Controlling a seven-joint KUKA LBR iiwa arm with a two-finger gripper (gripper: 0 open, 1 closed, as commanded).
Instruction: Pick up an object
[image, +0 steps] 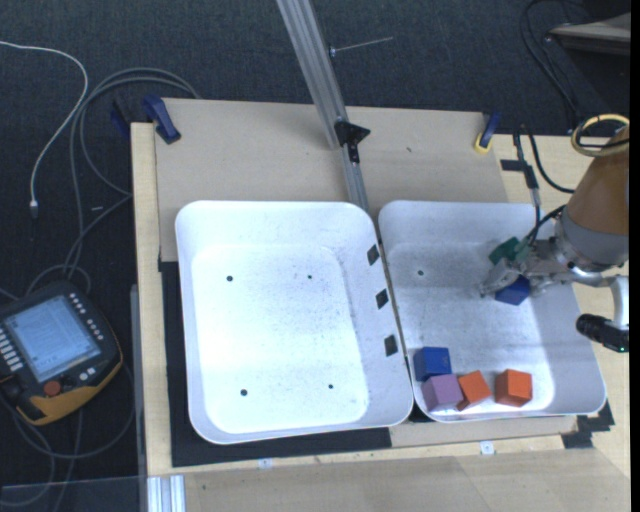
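Now: Gripper Over the Right Bin

Right of centre, the gripper (510, 272) sits above the right bin (445, 222) with a dark blue block (513, 292) at its tip; whether it clamps, I cannot tell. Blue block (432, 361), purple block (440, 391), two orange blocks (473, 388) hug the lower rim. Left bin (200, 225) offers room.

Even, diffuse overhead light; bright, no hard glare. White bins (275, 225) near overexposed, faint grey speckling visible. Soft short shadows along the bench's (250, 150) near edge. Mild overall softness; dark floor (60, 130) grainy.
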